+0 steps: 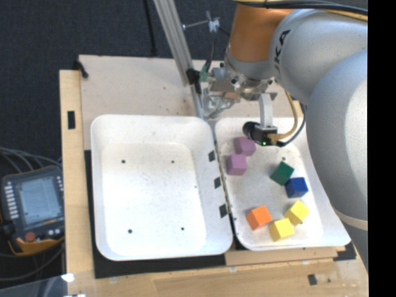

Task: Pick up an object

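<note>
The right bin (328, 228) holds seven coloured blocks (260, 216); whether the jaws (218, 104) are apart, I cannot tell.

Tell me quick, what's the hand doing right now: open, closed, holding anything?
Hand: cannot be told; it sits at the far edge of the right bin, above the purple blocks, with no block visible in it.

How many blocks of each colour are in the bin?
Purple blocks: 2
Yellow blocks: 2
Green block: 1
Blue block: 1
Orange block: 1
Total: 7, all in the right bin.
</note>
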Available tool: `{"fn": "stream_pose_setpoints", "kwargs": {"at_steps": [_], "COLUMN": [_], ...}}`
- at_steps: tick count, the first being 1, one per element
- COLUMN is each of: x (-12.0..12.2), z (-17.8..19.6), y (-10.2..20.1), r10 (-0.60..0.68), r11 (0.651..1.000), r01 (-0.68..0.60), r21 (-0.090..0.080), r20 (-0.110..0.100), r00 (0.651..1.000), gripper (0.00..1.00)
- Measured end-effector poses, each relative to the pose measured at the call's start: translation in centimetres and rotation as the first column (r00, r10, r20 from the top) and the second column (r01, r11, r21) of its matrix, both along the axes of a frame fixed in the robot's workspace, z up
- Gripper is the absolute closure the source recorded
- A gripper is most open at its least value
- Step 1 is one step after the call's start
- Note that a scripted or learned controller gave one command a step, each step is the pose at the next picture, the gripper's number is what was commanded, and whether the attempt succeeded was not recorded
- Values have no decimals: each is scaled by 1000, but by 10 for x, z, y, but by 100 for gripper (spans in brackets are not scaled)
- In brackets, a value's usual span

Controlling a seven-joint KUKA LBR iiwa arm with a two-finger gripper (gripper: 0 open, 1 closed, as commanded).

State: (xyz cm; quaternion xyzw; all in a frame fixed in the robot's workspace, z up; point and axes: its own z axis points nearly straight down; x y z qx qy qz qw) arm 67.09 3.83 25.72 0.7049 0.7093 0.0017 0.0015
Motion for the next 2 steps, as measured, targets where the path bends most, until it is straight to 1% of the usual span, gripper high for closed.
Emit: {"fn": "stream_pose_setpoints", "kwargs": {"at_steps": [1, 2], "x": [7, 7], "z": [-8, -7], "y": [46, 43], "r10": [0, -3], "r11": [1000, 1000], "r01": [0, 3], "r21": [0, -3], "r20": [0, 0], "r00": [1000, 1000], "gripper": [100, 0]}}
